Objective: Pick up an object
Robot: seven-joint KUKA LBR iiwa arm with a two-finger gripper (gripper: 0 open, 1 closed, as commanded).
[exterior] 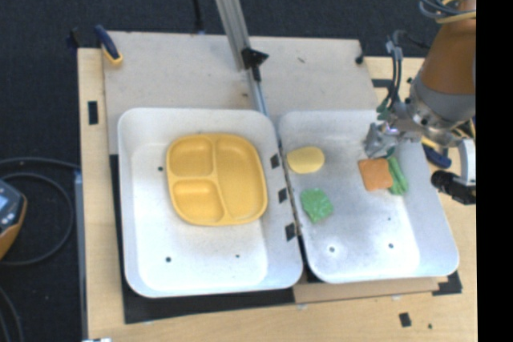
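Note:
In the right bin (pixel 417 248) lie a pale yellow rounded piece (pixel 305 159), a crumpled green piece (pixel 317 205), an orange block (pixel 374 175) and a slim green strip (pixel 397 175) leaning against the block's right side. My gripper (pixel 382 138) hangs at the bin's upper right, just above and behind the orange block. Nothing shows between its fingers. The arm's orange band (pixel 449 52) rises at the right edge.
The left bin (pixel 144 252) holds a yellow three-compartment plate (pixel 216 177). A metal pole (pixel 227 4) slants up from the back of the bench between the bins. Cables hang beside the wrist at the right. A dark clamp sits at the bins' shared edge.

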